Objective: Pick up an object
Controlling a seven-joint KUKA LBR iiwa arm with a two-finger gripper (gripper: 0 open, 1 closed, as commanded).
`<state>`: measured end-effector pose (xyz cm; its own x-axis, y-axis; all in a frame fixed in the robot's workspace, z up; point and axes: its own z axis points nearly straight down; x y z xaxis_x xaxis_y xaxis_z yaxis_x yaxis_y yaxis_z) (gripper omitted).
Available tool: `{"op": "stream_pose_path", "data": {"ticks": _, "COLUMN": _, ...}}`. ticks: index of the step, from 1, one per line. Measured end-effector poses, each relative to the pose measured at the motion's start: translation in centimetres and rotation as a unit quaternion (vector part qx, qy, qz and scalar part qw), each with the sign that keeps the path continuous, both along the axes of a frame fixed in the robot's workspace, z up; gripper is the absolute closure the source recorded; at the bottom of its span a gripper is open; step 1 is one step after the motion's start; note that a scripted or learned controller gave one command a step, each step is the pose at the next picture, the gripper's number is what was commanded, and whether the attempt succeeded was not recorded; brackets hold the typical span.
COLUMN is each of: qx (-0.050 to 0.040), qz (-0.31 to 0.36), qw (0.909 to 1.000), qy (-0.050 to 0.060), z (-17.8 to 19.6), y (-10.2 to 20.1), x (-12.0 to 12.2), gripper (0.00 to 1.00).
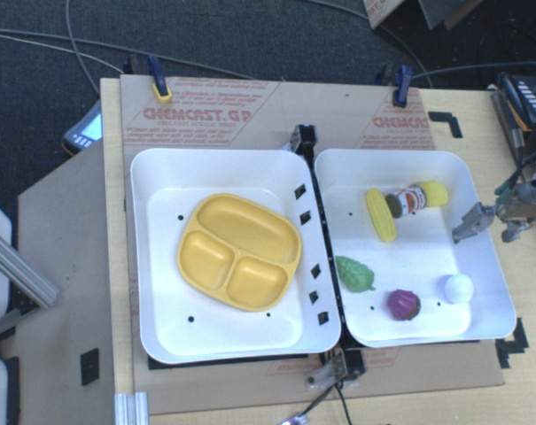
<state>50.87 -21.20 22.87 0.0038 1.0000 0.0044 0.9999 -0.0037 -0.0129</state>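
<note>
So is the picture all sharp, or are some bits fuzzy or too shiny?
Camera view: mostly sharp, with soft, even light and faint shadows. The white ball almost melts into the bright right bin. The yellow plate has a gentle shine, no hard glare. The hand at the right edge looks a little fuzzy.

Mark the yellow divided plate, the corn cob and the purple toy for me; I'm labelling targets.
yellow divided plate (239, 251): camera view, ridge where its compartments meet.
corn cob (380, 214): camera view, middle of the cob.
purple toy (404, 304): camera view, centre of its rounded body.
</note>
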Motion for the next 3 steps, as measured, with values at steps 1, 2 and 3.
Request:
{"op": "stream_pose_path", "data": {"ticks": 1, "qx": -0.0017, "qz": 0.002, "qw": 1.0000, "qy": -0.006, "z": 0.6, "y": 0.1, "x": 0.3, "gripper": 0.00}}
{"op": "stream_pose_path", "data": {"ticks": 2, "qx": -0.0006, "qz": 0.001, "qw": 1.0000, "qy": -0.003, "z": -4.9, "y": -0.7, "x": -0.4, "gripper": 0.00}}
{"op": "stream_pose_path", "data": {"ticks": 3, "qx": -0.0006, "qz": 0.002, "qw": 1.0000, "qy": -0.004, "z": -9.1, "y": -0.7, "x": -0.2, "gripper": 0.00}}
